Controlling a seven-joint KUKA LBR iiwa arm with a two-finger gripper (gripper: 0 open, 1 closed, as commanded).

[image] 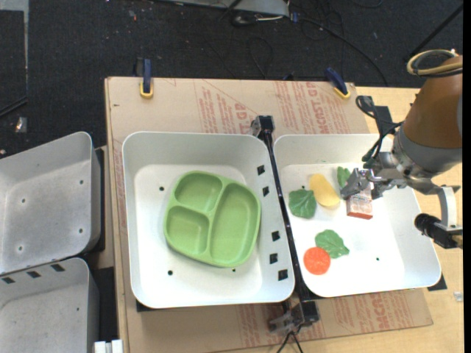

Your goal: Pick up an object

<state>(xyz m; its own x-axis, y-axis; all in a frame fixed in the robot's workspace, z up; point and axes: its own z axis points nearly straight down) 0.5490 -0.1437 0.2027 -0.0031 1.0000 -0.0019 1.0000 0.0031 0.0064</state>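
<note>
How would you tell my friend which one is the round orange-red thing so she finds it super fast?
Look at the right white bin, the one that the grey and orange arm reaches into. Go to its front part, near the divider between the bins: the orange-red disc lies there, touching a green leaf. It is the bin's one round, flat, orange-red piece; the others are green, yellow or boxy.

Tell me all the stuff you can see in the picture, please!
bins: two, white, side by side on the bench
divided plate: one, green, in the left bin
leaf pieces: three, green, in the right bin
yellow piece: one, yellow, right bin, beside a leaf
round piece: one, orange-red, right bin, near front
small box: one, red and white, right bin, below the gripper
gripper: one, grey, over the right bin
</note>
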